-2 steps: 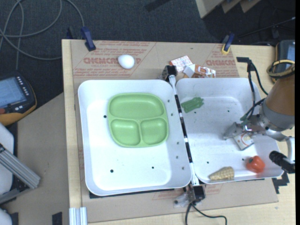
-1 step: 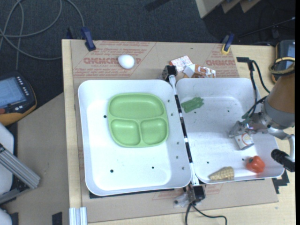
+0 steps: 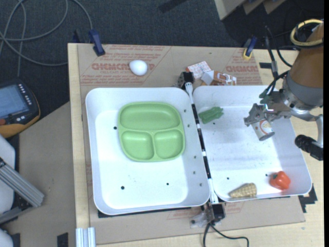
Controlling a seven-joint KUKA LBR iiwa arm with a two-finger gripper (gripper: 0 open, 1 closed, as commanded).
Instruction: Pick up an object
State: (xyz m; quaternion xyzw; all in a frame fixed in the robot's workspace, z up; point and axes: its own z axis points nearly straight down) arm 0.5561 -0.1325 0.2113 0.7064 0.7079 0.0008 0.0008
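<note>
Objects for picking lie scattered in the right bin (image 3: pixel 293 153): a green vegetable-shaped toy (image 3: pixel 211 114) rests near that bin's far left corner, a tan waffle cone (image 3: pixel 243 191) lies along its near edge, and a red tomato-like piece (image 3: pixel 280 180) sits just right of the cone, near the bin's near right corner. All three lie apart from each other on the white floor of the bin.

Above the right bin's far right part hangs the gripper (image 3: pixel 262 127), carried by the grey arm (image 3: pixel 306 89) with its orange band. Its tip is over bare floor of the bin, well apart from the green toy on its left and from the red piece nearer the viewer. Whether its claw is spread or pressed together cannot be told from this slanted look; nothing is seen caught in it.

Left of the right bin, touching it along a shared edge, stands the left bin (image 3: pixel 103 179), holding a green divided plate (image 3: pixel 152 130) with three compartments. Beyond the left bin, on the cardboard sheet (image 3: pixel 164 60), lies a white egg-shaped object (image 3: pixel 138 67).
</note>
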